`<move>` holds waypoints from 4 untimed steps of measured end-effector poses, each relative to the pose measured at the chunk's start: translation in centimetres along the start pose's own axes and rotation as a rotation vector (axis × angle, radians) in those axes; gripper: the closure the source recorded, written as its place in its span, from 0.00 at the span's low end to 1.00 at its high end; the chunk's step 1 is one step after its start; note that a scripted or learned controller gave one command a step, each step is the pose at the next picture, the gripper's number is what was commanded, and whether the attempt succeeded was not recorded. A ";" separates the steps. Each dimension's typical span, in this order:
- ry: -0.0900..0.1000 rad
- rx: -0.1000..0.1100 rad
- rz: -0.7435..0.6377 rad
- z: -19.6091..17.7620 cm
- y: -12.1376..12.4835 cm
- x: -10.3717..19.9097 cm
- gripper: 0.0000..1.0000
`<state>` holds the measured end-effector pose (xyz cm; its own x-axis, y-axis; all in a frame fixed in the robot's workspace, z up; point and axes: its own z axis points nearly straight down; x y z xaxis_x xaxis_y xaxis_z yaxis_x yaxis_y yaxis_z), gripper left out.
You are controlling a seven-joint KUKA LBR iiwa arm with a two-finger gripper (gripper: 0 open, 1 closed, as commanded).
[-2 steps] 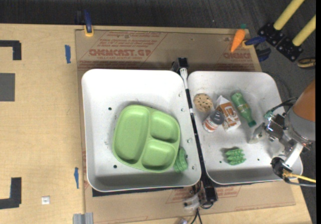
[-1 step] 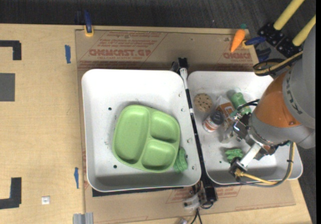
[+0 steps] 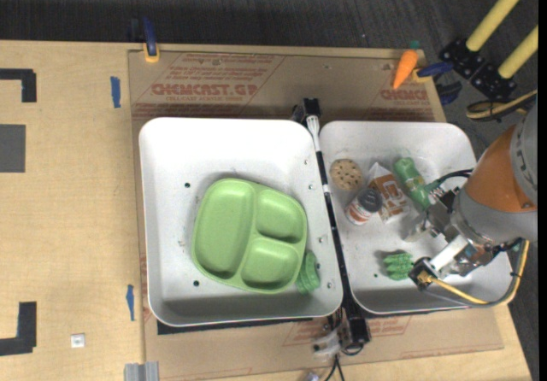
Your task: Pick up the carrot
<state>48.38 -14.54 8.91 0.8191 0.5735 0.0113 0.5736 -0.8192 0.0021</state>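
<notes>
The carrot [image 3: 405, 69] lies on the bench [image 3: 68, 200], outside the right bin [image 3: 453, 138] and just beyond its far edge. The gripper [image 3: 430, 219] hangs over that bin's right side, well apart from the carrot. I cannot tell whether its jaws are apart or together.

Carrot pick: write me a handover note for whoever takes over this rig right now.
Claw: down in the right bin, by the green bottle; no carrot seen in it.
Carrot: outside both bins, lying on the board just past the right bin's far edge.
Done: nothing, the carrot is untouched.
Left: the whole pick. Lift out of the bin, go to the carrot, grasp it and raise it.
</notes>
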 end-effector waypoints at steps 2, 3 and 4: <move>-0.003 -0.016 0.314 0.0 -3.8 2.6 0.00; -0.002 -0.003 0.351 0.0 -0.4 0.2 0.00; 0.005 0.027 0.383 0.0 5.7 -3.8 0.00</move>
<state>48.51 -21.41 8.89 0.9741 0.2260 0.0114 0.2262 -0.9736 -0.0297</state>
